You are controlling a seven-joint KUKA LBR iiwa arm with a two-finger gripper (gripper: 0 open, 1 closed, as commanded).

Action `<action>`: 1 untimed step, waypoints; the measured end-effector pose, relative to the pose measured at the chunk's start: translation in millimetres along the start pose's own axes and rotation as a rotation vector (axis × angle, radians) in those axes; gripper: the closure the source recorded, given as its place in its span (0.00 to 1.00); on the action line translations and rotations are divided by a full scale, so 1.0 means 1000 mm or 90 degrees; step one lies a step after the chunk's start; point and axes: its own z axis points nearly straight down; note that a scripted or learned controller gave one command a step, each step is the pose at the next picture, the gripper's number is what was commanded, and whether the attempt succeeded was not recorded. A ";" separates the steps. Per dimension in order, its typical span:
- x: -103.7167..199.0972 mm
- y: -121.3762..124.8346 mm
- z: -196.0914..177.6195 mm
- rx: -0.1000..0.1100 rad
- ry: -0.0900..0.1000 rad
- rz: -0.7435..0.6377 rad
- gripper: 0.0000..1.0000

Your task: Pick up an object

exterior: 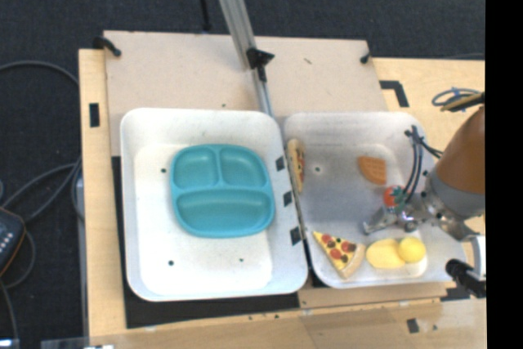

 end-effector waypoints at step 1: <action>-0.002 0.001 -0.012 -0.004 -0.001 0.004 1.00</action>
